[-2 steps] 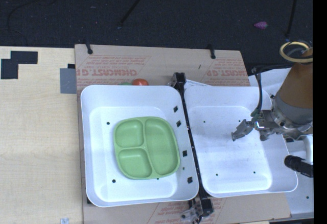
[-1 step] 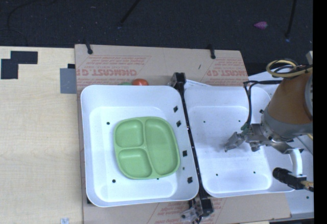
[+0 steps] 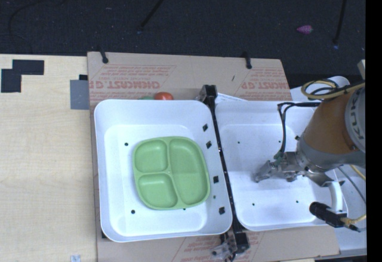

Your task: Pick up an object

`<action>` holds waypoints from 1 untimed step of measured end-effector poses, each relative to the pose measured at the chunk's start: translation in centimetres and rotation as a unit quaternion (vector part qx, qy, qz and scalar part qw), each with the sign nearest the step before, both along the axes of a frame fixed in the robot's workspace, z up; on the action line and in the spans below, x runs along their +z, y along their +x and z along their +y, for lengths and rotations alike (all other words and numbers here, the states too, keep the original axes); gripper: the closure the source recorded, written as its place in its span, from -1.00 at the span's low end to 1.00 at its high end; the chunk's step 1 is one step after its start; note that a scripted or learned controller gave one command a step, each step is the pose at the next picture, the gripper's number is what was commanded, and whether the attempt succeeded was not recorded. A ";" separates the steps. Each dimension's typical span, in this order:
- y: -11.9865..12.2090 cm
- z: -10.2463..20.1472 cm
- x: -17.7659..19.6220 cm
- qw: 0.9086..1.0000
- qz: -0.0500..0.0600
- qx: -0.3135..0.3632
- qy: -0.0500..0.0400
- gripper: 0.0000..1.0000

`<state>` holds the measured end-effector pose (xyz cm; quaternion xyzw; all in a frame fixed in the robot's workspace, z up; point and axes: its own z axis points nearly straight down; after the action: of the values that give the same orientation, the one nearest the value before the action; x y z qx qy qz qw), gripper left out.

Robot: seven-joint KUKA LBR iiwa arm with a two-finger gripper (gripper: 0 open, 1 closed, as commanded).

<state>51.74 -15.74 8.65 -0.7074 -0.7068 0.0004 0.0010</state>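
Grey and orange, the arm (image 3: 334, 129) reaches in from the right and hangs over the right bin (image 3: 250, 207), its hand (image 3: 262, 173) low near the middle of that bin's white floor. Whether the hand is released or clenched I cannot tell; its tips blur into a grey cluster and nothing can be made out between them. Black cable (image 3: 292, 113) loops along the arm above the bin. Left of it, touching along a black divider, sits the left bin (image 3: 113, 195), and on its floor lies a light green plate (image 3: 171, 172) with three compartments, flat, roughly centred and well apart from the hand. Behind the left bin's far rim, a small red and orange thing (image 3: 163, 96) peeks out on the brown cardboard sheet (image 3: 179, 76) that lies under both bins. Pale wooden desk (image 3: 42, 165) spreads out to the left, with a few dark patches near its far edge
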 end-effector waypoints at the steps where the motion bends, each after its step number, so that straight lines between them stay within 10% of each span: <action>1: 0.1 -0.1 1.2 1.000 0.000 -0.002 0.000 1.00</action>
<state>51.79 -15.84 9.81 -0.7090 -0.7053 0.0002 0.0010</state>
